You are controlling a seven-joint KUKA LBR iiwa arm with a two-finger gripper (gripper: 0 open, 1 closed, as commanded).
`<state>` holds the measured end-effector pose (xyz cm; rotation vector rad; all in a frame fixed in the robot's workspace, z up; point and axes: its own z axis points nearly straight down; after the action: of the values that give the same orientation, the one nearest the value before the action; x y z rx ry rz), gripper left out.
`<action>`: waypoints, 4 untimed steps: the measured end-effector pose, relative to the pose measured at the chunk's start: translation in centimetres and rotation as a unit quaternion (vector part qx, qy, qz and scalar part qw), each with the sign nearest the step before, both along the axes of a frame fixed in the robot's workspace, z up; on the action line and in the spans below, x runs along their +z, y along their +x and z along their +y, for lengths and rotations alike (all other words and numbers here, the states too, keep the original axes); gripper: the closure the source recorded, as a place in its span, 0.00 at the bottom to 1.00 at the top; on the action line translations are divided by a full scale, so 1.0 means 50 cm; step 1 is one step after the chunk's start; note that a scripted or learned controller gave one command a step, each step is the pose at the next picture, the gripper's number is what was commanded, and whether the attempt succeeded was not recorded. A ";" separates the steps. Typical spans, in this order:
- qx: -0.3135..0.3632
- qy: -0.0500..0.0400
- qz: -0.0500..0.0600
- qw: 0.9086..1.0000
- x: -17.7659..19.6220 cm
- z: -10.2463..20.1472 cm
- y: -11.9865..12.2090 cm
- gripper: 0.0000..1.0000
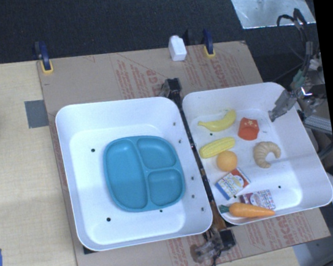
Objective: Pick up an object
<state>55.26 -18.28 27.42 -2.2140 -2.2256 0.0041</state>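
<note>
The right bin holds several toy foods: a yellow banana, a red pepper-like piece, a corn cob, an orange, a beige croissant, two small printed packets and a carrot on the front rim. My gripper hangs at the bin's far right edge, to the right of the red piece and apart from it. Nothing shows in its grasp.
The left bin holds a blue divided plate. The bins sit on brown cardboard clamped to the bench. A white block stands at the cardboard's back edge. Cables and arm hardware crowd the right side.
</note>
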 end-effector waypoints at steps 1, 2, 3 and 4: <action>0.001 0.000 0.001 1.000 -0.228 0.006 0.115 0.00; 0.002 0.000 0.001 1.000 -0.366 0.024 0.115 0.00; 0.001 0.000 0.000 1.000 -0.364 0.108 0.189 0.00; 0.002 0.000 0.000 1.000 -0.343 0.106 0.189 1.00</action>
<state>64.72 -12.99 10.29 -2.2101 -2.2289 0.0053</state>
